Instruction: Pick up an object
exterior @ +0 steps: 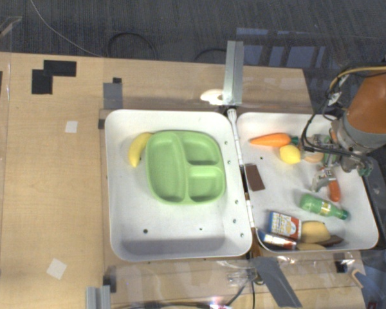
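Note:
The right bin (280, 195) holds several objects. An orange carrot (270, 140) and a yellow lemon (290, 154) lie at its far side, and a brown block (254, 177) lies by the left wall. A green bottle (321, 206) rests on its side. Near the front are a small printed box (283, 224) and a tan potato-like piece (313, 230). My gripper (323, 180) hangs low over the right half of this bin, just above the green bottle. A small orange-red piece (335, 191) lies right beside its tip.
The left bin (174, 234) carries a green divided plate (183, 166) with a banana (137, 149) at its left edge. A metal post (233, 76) stands behind the divide between the bins. The arm's orange band (373, 102) looms over the right bin's far right corner.

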You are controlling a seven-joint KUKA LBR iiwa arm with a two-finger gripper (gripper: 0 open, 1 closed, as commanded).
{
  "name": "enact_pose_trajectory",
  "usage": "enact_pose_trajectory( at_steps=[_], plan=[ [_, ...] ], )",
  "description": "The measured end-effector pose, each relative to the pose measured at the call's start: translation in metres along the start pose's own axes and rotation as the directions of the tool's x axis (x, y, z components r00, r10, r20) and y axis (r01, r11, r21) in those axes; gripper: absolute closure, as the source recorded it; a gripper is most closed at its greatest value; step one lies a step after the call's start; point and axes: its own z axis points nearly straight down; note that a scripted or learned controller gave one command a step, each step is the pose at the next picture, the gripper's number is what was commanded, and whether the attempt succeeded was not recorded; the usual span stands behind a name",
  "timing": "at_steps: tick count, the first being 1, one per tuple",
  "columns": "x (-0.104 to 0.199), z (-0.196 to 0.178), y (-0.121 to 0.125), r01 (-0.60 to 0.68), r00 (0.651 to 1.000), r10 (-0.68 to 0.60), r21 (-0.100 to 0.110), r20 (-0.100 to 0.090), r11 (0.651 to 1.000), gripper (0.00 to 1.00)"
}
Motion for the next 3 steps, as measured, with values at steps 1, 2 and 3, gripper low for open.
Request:
enact_pose_trajectory(
  at_steps=[1, 2, 3],
  plan=[
    [0.05, -0.001, 0.005, -0.03, 1.0, 0.03, 0.0, -0.001, 1.0, 0.0],
    [0.053, -0.001, 0.01, 0.133, 0.991, -0.133, 0.002, 0.003, 0.991, 0.0],
    [0.042, -0.002, 0.034, 0.264, 0.965, -0.264, 0.003, 0.003, 0.965, 0.0]
  ],
)
